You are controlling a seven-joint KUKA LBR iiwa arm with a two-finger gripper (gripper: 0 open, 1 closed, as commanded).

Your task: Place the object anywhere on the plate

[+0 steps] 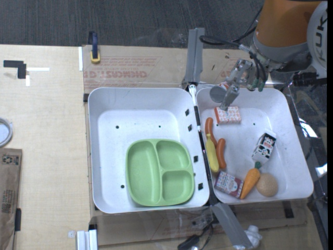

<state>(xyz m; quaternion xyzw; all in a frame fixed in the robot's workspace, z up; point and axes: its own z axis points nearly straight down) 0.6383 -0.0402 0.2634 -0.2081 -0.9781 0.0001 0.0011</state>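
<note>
**Claw poised over a red box in the right bin**

Seen from above at a slant, a pale tabletop [47, 103] carries two shallow white bins side by side. A grey arm [286, 14] with an orange band reaches in from the upper right. Its claw [227, 103] hangs over the far end of the right bin [294, 124], pointing down.

A small red box [229, 115] lies flat on the bin floor directly under the claw, near the far left corner. In this view the claw's tip meets the box's far edge. It cannot be told whether the tip touches the box or hangs just above it. It also cannot be told whether the claw is open or closed.

The green plate [158, 172] has three compartments and lies in the left bin [94, 139], toward its near side. It is well apart from the box and claw, with the bins' adjoining walls between them.

More things lie nearer the camera in the right bin:
- Along the left wall are a sausage [209, 126], a banana [212, 154] just below it, and a second sausage [222, 153] beside the banana.
- Toward the right stands a black-and-white carton [264, 147].
- At the near edge, close together, are a pink box [228, 184], a carrot [251, 180] and a beige ball [267, 185].
</note>
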